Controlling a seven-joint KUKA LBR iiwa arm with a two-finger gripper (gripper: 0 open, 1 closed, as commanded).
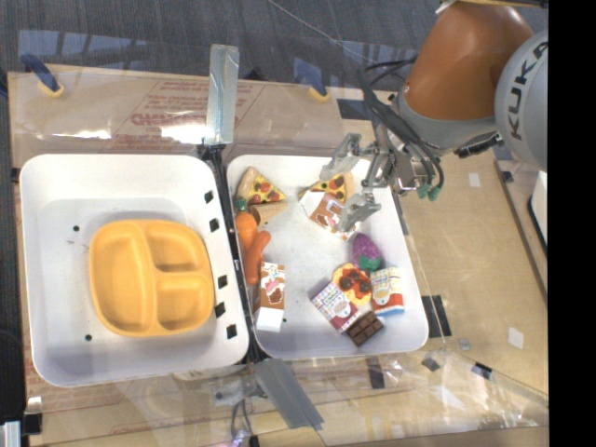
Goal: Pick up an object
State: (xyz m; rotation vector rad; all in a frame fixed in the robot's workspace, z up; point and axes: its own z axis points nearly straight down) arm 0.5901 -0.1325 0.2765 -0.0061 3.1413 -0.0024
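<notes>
My gripper (357, 186) is over the far edge of the right bin (307, 343), reaching in from the right side. Its metal fingers (341, 159) stand apart at a moderate spread, and nothing sits between them. The nearest candidate is a small printed card packet (326, 205) lying flat just below the fingertips, near the bin's far right corner.

Procedure, as I judge it:
1. Centre the gripper over the packet before descending; its edges run at a slant to the bin wall, so rotate the wrist to match.
2. Descend until the fingertips bracket the short sides, then close slowly. A flat card item offers little height, so a shallow approach may slip over it.
3. Lift straight up and confirm the item is between the fingers.

Materials and shapes:
- Both bins are shallow, smooth white plastic with rounded corners.
- The left bin (47, 194) carries a yellow divided tray (149, 276), glossy, with three compartments.
- A toy pizza slice (258, 192) lies at the right bin's far left corner, a flat wedge.
- An orange toy carrot (250, 240), tapered and smooth, lies along the left edge.
- A purple ridged oval toy (365, 250) sits near the right edge.
- A chocolate bar piece (365, 328), dark and segmented, rests near the near right corner among other small printed packets.
</notes>
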